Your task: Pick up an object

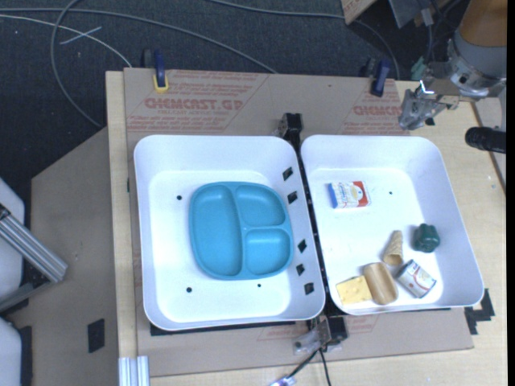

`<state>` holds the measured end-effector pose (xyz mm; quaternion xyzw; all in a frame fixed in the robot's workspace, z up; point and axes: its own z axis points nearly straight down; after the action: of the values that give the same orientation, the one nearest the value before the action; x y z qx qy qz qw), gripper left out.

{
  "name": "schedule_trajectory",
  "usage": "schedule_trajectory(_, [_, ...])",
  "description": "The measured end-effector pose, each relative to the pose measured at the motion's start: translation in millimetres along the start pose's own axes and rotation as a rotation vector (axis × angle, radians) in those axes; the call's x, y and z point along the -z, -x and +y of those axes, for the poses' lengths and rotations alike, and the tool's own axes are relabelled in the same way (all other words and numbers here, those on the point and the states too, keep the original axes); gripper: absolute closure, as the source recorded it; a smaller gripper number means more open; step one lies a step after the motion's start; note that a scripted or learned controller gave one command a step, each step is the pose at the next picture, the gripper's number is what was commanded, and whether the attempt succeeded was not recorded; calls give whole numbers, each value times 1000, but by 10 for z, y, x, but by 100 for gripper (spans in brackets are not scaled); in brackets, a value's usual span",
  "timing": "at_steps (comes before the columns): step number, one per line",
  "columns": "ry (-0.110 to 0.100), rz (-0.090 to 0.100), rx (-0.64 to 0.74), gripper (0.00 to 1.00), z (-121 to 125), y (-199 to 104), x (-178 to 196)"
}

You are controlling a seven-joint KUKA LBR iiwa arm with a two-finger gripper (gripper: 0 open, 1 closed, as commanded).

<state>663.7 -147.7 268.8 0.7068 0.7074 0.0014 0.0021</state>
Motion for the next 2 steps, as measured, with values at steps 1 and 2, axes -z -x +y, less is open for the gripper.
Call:
schedule_trajectory(1, [-9, 4, 4, 100, -172, -570, -129])
schedule_trajectory(2, [-9, 3, 3, 100, -342, -1065, -165])
